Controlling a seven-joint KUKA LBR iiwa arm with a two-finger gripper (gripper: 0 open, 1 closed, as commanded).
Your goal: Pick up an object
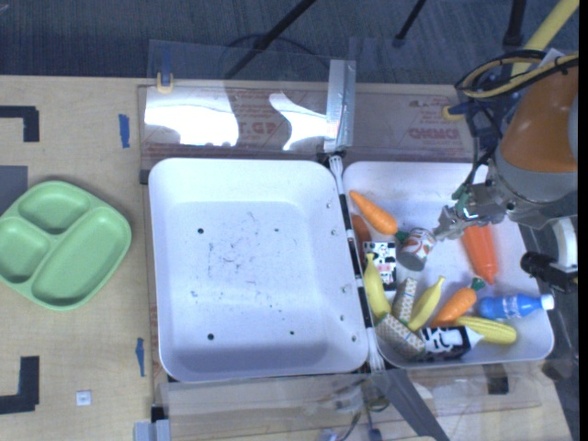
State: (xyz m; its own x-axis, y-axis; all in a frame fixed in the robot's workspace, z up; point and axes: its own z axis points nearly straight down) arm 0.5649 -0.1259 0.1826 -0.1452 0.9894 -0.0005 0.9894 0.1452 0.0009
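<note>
The right bin point(413, 184) holds several toys. Among them are an orange carrot point(374, 213) at its left, a larger carrot point(481, 252) at its right and a small grey and red can point(415, 246) between them. My gripper point(457, 219) hangs low over the middle of this bin, just right of and above the can and left of the larger carrot. The grey arm with its orange band point(542, 131) rises behind it to the right. Whether the gripper touches the can cannot be made out.
Along the right bin's front lie yellow bananas point(374, 288), a third carrot point(455, 303), a blue bottle point(514, 306) and black and white pieces point(446, 340). The left bin point(248, 265) stands beside it. A green divided plate point(60, 244) rests on the bench at far left.
</note>
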